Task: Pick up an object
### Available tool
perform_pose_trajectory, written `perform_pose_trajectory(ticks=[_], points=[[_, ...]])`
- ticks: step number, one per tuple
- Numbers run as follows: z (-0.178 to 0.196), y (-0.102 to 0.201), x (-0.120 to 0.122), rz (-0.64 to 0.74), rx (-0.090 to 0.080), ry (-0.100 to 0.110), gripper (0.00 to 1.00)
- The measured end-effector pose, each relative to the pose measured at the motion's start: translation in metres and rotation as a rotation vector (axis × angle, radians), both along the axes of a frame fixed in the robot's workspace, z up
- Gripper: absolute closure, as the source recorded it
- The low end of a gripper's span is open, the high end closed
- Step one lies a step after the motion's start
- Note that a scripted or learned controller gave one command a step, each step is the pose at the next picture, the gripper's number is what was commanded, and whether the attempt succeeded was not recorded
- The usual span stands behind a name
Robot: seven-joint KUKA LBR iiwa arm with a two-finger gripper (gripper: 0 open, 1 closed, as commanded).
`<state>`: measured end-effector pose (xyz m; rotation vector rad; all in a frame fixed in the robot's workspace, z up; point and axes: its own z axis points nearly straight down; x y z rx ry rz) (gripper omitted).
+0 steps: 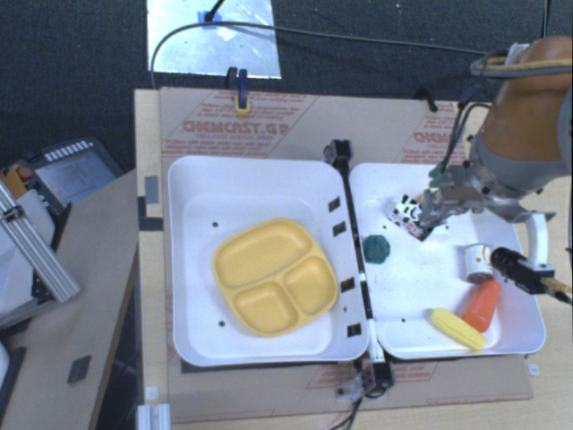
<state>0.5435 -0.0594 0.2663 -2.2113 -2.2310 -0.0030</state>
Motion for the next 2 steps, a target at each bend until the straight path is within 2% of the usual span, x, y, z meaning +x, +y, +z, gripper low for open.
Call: perform_pose_trajectory(ticks=[2], points=[[-0.025, 0.094, -0.016, 0.001, 0.001, 0.001, 1.0]])
